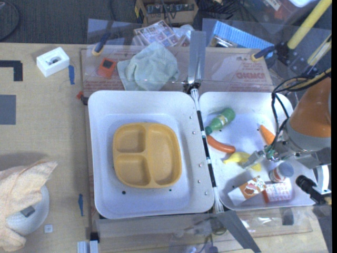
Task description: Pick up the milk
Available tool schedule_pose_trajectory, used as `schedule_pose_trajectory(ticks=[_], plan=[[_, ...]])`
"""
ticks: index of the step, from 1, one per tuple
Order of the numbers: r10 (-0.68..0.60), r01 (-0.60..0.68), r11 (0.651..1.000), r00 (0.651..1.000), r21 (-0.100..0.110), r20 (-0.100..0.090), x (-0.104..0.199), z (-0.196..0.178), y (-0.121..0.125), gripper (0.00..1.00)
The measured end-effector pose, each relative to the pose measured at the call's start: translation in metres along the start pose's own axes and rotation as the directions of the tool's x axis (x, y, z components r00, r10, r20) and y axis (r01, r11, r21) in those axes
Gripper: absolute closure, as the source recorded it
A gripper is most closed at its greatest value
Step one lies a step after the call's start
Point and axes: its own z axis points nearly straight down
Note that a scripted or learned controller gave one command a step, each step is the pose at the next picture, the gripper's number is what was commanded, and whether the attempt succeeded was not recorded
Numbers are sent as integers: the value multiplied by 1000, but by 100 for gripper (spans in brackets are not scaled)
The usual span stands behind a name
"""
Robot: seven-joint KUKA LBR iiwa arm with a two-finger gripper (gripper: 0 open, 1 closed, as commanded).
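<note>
A grey KUKA arm with an orange band (310, 115) is reaching in from the right, its gripper (263, 157) hanging low over the right bin (239, 101). Its metal fingers (256, 157) are pointing toward the yellow toy piece (237, 158), and nothing is sitting between them. Whether they are parted or closed, the view is not making clear.

The milk carton (263, 190), white with orange-red panels, is lying on its side along the near edge of that bin, just below the gripper and apart from it. A green bottle (220, 120), a red sausage-like toy (220, 145) and an orange carrot (267, 134) are lying scattered farther back. In the left bin (105, 109), a yellow divided plate (147, 155) is sitting alone.

The risks look plain enough. The fingers seem to be aiming nearer the yellow piece than the carton, so a descent from here could close on the wrong thing. The carton is lying flat against the bin's sloping wall, which could make the fingers skid off or pinch only a corner.
</note>
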Motion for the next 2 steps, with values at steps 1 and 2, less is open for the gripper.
schedule_pose_trajectory(ticks=[1, 2], plan=[[189, -189, 982, 982, -1, -9, -23, 5, 34, 0], [-137, 137, 991, 991, -2, 2, -26, -17, 73, 0]])
